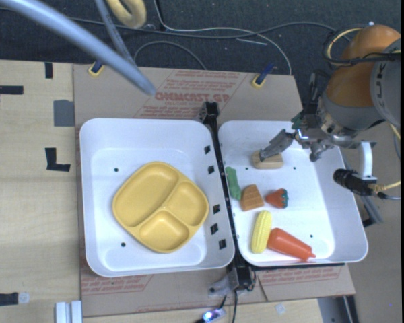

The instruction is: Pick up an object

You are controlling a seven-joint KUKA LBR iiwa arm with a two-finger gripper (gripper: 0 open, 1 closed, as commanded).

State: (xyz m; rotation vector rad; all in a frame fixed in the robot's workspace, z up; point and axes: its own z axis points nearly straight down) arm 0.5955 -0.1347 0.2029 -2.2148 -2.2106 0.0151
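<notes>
A wooden bench (27,200) carries a brown cardboard sheet (188,93) with red print. Black tape marks (3,96) dot the wood on the left. Behind lies dark carpet (242,12), crossed by thin cables (209,32). Light is even and soft.

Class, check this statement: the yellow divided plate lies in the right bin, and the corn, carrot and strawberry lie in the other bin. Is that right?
Not quite. The camera view shows the yellow divided plate in the left bin, not the right. The corn, carrot and strawberry lie in the other bin, the right one.
</notes>
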